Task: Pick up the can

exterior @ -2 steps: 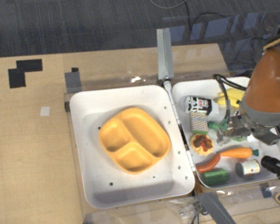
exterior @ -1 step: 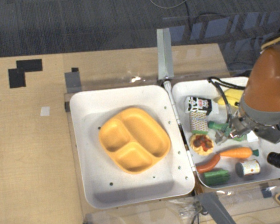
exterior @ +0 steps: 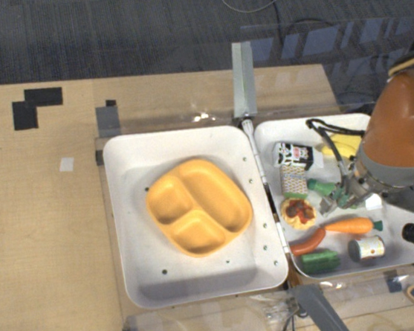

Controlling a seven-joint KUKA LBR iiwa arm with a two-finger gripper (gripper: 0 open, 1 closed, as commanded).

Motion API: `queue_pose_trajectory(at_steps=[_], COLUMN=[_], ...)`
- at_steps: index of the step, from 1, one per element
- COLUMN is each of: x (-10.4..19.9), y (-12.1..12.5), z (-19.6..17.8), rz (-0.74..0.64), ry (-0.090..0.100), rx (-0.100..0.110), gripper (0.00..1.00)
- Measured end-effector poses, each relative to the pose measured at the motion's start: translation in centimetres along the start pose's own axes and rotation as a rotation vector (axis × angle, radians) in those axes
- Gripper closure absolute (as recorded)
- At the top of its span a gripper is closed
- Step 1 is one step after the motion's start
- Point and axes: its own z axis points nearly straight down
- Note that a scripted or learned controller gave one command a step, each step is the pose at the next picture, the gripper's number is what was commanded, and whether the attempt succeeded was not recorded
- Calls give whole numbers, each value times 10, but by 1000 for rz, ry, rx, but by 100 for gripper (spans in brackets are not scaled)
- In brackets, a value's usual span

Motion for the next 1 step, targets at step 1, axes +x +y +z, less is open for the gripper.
queue_pose_trajectory(at_steps=[1], x=[-4], y=[-1], z=[-27], rz=[-53], ry=[-2], rx=[-2], gripper=[100])
